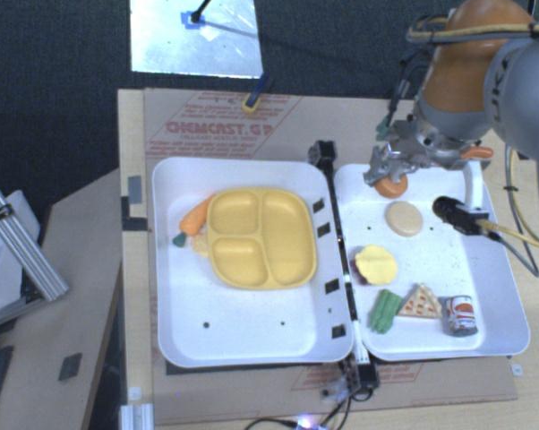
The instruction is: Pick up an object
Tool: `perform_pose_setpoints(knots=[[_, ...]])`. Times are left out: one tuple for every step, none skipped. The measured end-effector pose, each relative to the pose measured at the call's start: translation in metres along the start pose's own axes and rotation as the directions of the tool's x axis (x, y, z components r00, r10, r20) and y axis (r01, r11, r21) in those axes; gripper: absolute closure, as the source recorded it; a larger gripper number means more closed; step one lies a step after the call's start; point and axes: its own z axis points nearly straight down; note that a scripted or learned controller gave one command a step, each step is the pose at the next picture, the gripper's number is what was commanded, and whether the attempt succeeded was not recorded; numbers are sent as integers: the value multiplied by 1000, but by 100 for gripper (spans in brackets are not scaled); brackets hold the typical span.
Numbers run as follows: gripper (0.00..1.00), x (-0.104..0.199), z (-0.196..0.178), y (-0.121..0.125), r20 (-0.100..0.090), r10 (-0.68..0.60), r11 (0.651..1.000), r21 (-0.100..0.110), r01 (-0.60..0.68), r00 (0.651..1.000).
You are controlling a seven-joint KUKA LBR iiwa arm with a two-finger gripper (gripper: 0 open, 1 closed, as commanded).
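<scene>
I see the gripper [388, 170] low over the far left corner of the right bin [435, 258], just above a small orange piece [394, 187]; I cannot tell whether it touches it. Near that, toward me, lies a round beige disc [404, 219]. A yellow slice [375, 264] sits by the bin's left wall. Along the near edge I count a green piece [385, 310], a triangular pizza slice [420, 303] just beside it, and a small can [460, 315] on its side. In the left bin [166, 276] a yellow divided tray [256, 237] lies flat, a toy carrot [195, 215] against its left rim.
</scene>
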Motion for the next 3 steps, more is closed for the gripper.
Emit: perform_pose_setpoints(knots=[[100, 45, 8, -23, 0, 1, 1000, 1, -1, 1000], [100, 94, 18, -34, 0, 1, 1000, 1, -1, 1000], [100, 132, 12, -36, 1, 2, 1000, 0, -2, 1000]])
